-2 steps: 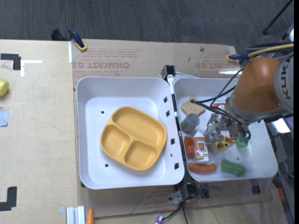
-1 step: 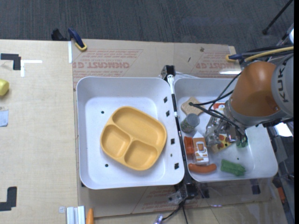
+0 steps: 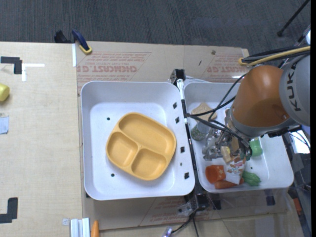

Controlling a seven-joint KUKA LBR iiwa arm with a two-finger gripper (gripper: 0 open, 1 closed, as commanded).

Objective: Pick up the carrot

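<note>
Right bin (image 3: 276,179) crowded — carrot (image 3: 217,175) beside green toy (image 3: 251,178); end effector (image 3: 224,149) grip unclear

Arm hides much of the right bin

The orange band (image 3: 261,95) covers the right bin's (image 3: 276,177) middle; the pincer (image 3: 228,154) is lost among cables, its grip unreadable. A yellow object (image 3: 3,92) is cut by the left edge.

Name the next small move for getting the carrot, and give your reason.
Probably a short shift toward the bin's near edge, then a descent. The gripper hangs over the middle of the right bin, while the carrot, orange with a green top, lies just beyond it near the front wall, not between the jaws.
</note>
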